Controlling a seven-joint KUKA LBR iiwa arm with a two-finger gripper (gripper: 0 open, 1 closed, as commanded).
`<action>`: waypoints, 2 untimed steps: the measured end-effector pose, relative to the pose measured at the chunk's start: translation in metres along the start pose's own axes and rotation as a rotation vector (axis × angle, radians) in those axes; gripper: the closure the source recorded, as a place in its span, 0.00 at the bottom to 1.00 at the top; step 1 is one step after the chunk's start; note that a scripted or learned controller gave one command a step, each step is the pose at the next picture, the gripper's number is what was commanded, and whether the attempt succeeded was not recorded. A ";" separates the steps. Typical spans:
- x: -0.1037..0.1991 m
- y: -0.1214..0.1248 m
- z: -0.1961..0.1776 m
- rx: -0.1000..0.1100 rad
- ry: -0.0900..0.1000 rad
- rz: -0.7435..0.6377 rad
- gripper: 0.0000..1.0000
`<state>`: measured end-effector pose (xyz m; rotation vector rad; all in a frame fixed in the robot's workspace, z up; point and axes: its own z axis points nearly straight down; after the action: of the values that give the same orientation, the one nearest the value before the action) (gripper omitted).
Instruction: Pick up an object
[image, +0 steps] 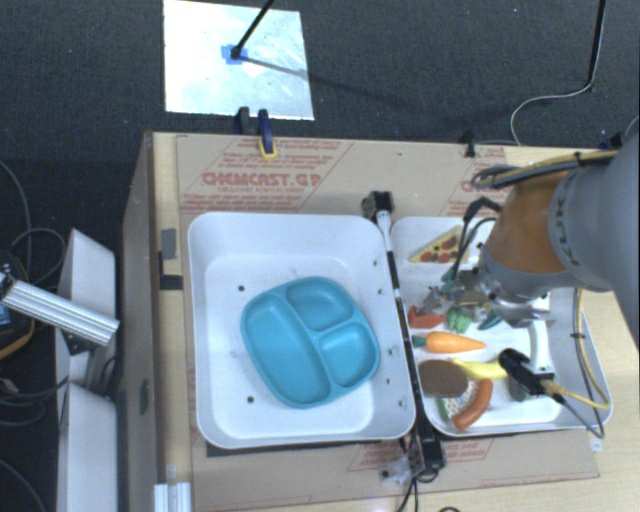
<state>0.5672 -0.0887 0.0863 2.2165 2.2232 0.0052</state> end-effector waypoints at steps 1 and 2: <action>-0.001 0.073 0.002 0.001 -0.001 -0.001 0.00; -0.009 0.023 0.000 0.001 -0.001 0.001 0.00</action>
<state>0.5906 -0.0975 0.0861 2.2177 2.2216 0.0033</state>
